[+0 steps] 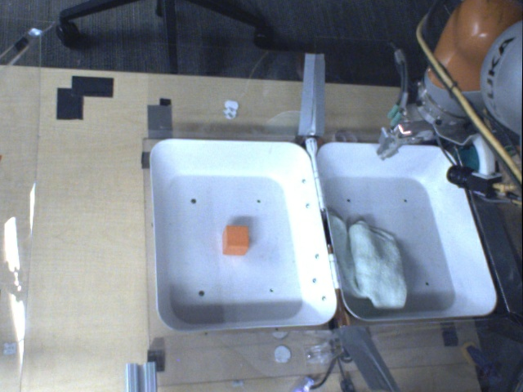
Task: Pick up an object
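Note:
A small orange cube [236, 240] rests on the floor of the left bin [176, 219], near its middle. A crumpled white cloth [377, 262] lies in the right bin [441, 219], against its left wall and toward the front. My gripper [395, 137] hangs over the back rim of the right bin, high and far from both objects. Nothing is seen in it. The arm's orange band [472, 27] is at the upper right.
A metal divider post [310, 96] stands behind the seam between the two bins. Black cables [478, 178] run along the right bin's right side. Light wooden bench surface [73, 243] extends to the left of the bins.

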`<state>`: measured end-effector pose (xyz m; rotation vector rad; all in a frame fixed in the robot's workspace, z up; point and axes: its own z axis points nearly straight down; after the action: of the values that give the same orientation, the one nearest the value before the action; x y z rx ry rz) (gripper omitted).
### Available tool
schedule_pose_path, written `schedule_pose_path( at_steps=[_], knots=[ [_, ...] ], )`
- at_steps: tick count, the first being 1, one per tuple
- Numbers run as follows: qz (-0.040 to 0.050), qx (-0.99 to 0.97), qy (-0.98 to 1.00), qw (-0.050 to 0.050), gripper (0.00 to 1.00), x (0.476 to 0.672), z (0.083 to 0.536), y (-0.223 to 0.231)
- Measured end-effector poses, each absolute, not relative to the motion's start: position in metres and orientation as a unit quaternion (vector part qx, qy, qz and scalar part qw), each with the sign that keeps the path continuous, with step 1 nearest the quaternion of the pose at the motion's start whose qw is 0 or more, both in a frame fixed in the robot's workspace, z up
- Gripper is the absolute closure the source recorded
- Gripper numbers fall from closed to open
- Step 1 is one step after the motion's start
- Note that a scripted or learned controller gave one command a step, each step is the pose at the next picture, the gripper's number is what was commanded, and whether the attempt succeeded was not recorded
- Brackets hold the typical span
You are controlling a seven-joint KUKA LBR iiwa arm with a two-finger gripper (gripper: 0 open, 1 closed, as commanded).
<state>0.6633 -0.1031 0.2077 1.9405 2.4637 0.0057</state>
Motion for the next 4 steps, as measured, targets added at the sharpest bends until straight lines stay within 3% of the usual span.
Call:
schedule_pose_path(
  at_steps=[1, 4],
  knots=[
    [0.0009, 0.553, 0.833, 0.002, 1.0, 0.664, 0.159, -0.117],
    [0.0013, 0.479, 0.878, 0.003, 1.0, 0.671, 0.172, -0.089]
  ],
)
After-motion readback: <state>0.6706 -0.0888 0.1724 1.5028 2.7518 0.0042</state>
